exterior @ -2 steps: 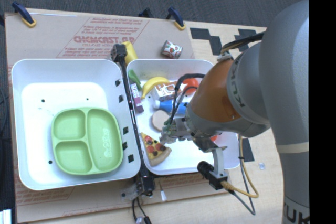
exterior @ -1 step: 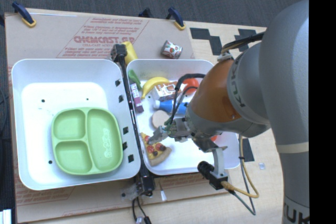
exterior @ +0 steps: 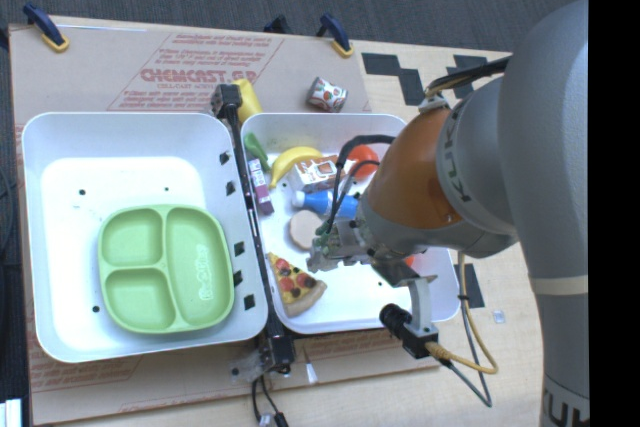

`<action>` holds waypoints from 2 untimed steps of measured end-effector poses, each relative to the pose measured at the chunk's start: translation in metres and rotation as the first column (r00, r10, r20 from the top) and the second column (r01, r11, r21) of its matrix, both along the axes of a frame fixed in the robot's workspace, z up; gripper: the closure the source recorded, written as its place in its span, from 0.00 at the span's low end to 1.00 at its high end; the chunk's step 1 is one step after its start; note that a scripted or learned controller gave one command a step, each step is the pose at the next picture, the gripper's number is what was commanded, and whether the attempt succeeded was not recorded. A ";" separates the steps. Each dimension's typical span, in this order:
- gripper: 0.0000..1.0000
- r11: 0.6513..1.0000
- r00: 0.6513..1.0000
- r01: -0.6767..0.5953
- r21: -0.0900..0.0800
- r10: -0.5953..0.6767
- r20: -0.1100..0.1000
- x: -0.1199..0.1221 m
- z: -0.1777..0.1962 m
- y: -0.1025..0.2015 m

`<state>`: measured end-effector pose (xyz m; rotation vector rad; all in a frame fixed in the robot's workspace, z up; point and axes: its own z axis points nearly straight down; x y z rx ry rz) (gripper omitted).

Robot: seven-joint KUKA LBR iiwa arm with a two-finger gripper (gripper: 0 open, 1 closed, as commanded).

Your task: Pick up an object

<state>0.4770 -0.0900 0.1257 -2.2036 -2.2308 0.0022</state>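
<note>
- The arm (exterior: 470, 175), the biggest thing in view, reaches in over the right bin (exterior: 385, 120) and hides much of its floor. Whatever lies under the orange band is unseen, so a descent could land on something hidden and jam or skid.
- The left bin (exterior: 35, 215) lies well to the left of the jaws and holds a green divided tray (exterior: 165, 267). It is broad and shallow, a poor candidate to pinch, and the wall between the bins stands in the way.
- The jaws (exterior: 330, 253) sit low in the right bin among the small items. Whether they are spread or pressed together I cannot tell, as the wrist hardware blocks them, and nothing is visibly pinched.
- The likeliest targets crowd close: a pizza slice toy (exterior: 295, 283) just below and left of the jaws, a tan round disc (exterior: 303, 231) just left of them, a blue item (exterior: 318, 200) and a banana (exterior: 293, 160) above. Being so packed, closing could catch two things, or nudge one aside and grip nothing.
- The pizza slice lies flat, so the jaws could slide over it.
- A loose cable (exterior: 470, 355) trails below the jaws and could snag on the bin rim.
- Writing: the cardboard (exterior: 200, 65) on the tabletop reads "CHEMCAST" in red; the smaller lines are too fine to read. A small carton (exterior: 313, 172) by the banana carries print I cannot make out.
</note>
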 end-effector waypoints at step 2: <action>0.00 1.000 1.000 0.005 0.001 -0.005 0.002 0.000 -0.032 -0.001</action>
